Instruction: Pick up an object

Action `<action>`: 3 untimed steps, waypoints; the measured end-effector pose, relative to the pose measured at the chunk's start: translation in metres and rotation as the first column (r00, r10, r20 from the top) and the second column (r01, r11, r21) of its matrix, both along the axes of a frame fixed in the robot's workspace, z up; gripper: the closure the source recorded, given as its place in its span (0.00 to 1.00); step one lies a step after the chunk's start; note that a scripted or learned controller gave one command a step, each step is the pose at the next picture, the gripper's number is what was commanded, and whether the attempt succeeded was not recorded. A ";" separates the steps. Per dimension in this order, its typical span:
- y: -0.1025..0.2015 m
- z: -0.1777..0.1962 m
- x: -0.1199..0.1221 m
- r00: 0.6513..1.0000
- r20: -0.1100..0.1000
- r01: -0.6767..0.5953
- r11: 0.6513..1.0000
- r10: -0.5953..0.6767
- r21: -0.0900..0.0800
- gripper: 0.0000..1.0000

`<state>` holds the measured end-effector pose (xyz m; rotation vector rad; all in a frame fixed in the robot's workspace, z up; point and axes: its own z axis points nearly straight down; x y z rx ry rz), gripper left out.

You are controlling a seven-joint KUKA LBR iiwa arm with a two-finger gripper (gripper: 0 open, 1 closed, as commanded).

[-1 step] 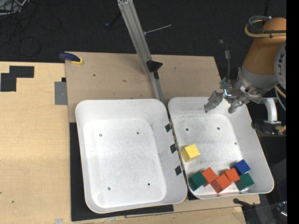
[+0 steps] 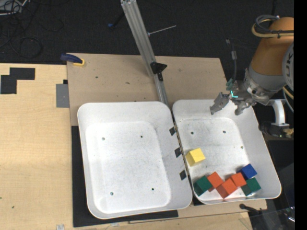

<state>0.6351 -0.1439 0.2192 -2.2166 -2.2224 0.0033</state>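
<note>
i have the gripper (image 2: 229,107) above the far rim of the right bin (image 2: 268,166), its two fingers spread wide with nothing between them. the blocks lie well apart from it, at the near end of that bin. the yellow block (image 2: 195,156) sits alone by the bin's left wall; the rest are bunched in the near corner: an orange block (image 2: 215,179), a red block (image 2: 226,187), a blue block (image 2: 248,171) and two green blocks, one at the left of the bunch (image 2: 203,184), one at the right (image 2: 251,186). the left bin (image 2: 91,128) holds none.

risks, as i judge them: the bunch is tight, pieces touching or nearly so, and a finger coming down there could land on a neighbour, or shove the pile into the wall and close on nothing. the yellow block is the cleaner target, though its place near the wall leaves little room for a finger on that side.

hard to make out: the finger pads are small and dark against the bench, so i cannot read their exact height over the bin. the arm is cut off at the right edge. where the red and orange pieces overlap, i cannot tell whether one rests on another.
</note>
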 end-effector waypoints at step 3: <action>-0.005 -0.130 0.003 1.000 0.000 0.005 1.000 -0.005 0.000 0.00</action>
